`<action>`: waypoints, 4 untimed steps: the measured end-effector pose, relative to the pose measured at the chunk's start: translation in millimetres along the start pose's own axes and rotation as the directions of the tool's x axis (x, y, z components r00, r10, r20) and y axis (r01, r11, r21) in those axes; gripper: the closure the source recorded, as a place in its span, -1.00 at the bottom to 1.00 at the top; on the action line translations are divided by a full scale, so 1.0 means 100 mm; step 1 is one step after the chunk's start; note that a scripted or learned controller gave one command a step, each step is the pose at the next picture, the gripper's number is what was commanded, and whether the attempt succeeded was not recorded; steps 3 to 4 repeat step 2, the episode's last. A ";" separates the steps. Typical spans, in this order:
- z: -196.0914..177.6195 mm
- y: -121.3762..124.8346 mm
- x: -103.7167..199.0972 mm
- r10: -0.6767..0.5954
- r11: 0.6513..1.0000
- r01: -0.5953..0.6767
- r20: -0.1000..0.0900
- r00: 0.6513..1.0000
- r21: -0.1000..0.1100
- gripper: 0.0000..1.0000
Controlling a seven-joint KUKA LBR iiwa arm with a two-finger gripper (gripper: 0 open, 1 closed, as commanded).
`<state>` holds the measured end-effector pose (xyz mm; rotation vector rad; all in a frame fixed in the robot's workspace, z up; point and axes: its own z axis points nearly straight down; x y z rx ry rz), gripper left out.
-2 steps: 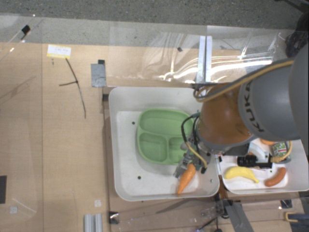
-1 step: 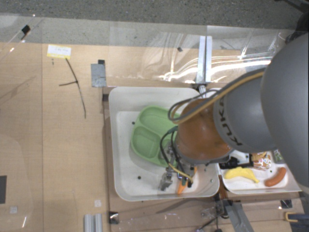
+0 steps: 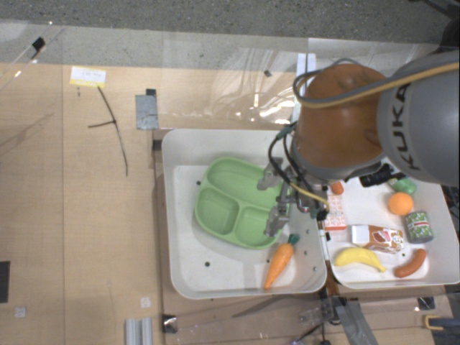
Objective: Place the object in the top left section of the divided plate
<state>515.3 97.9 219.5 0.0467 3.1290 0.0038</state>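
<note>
Green plate (image 3: 228, 210) lying in the left bin (image 3: 180, 264), centre of frame. Carrot (image 3: 279, 264) just below-right of the plate, on the bin floor, apart from the end effector (image 3: 279, 205). End effector over the plate's right edge; grip state impossible to tell. Banana (image 3: 359, 259), orange (image 3: 400, 204) in the right bin (image 3: 374, 282).

We see a pale green divided plate (image 3: 233, 205) in a white bin (image 3: 176, 214). Beside it lies an orange carrot (image 3: 278, 264) with a green top. The other white bin (image 3: 431, 277) holds a yellow banana (image 3: 359, 259), an orange ball (image 3: 400, 204) and a reddish-brown sausage (image 3: 410, 263). The bench (image 3: 72, 228) is light tan wood.
</note>
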 end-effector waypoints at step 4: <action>0.51 -0.11 -0.09 -0.270 0.963 0.270 -0.002 0.963 -0.001 -1.00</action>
